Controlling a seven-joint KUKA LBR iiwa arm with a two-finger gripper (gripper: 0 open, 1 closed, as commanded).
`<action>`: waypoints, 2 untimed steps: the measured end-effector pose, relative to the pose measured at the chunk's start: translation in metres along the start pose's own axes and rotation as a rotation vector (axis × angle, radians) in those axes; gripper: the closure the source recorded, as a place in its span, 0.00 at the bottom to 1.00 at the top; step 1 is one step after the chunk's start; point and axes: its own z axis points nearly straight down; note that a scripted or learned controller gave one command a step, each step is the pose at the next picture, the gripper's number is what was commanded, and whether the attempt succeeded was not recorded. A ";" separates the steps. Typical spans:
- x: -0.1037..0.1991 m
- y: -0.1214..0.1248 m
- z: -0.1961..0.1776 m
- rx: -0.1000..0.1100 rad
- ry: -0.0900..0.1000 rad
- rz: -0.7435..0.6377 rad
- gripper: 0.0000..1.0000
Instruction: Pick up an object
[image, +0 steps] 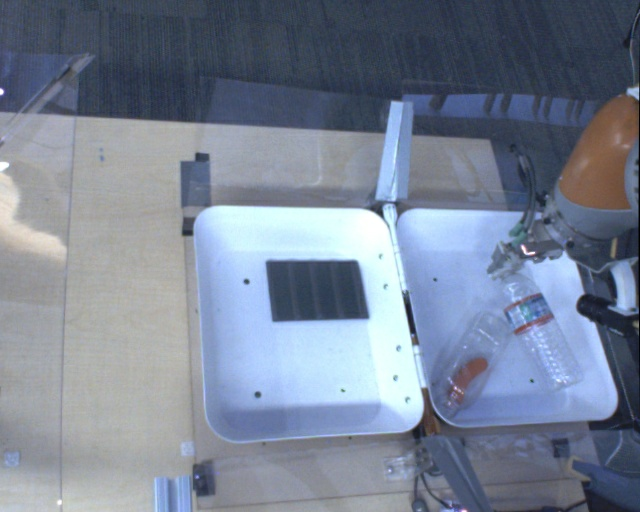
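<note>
Worktop (120, 330) of pale wood carries two shallow white plastic bins: the left bin (230, 400) holds a dark ribbed rectangular pad (317, 290), and the right bin (440, 250) holds my likely targets, a clear plastic water bottle with a red-and-blue label (540, 335) beside a clear tube-like container with something orange inside (470, 370). My tool (520, 250) hovers just above the bottle's cap end, presumably lining up a grasp; its tip is too small and blurred to make out, so whether it is released or clenched I cannot tell.

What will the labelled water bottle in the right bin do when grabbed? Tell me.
The water bottle lies on its side, so a nudge would probably roll it. Its clear thin ribbed plastic looks empty: likely light, and it may dent or slip out under a squeeze.
</note>
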 end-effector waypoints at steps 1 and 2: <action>0.000 0.000 0.000 0.000 0.000 0.000 0.00; 0.020 -0.002 -0.049 0.000 -0.001 0.162 0.00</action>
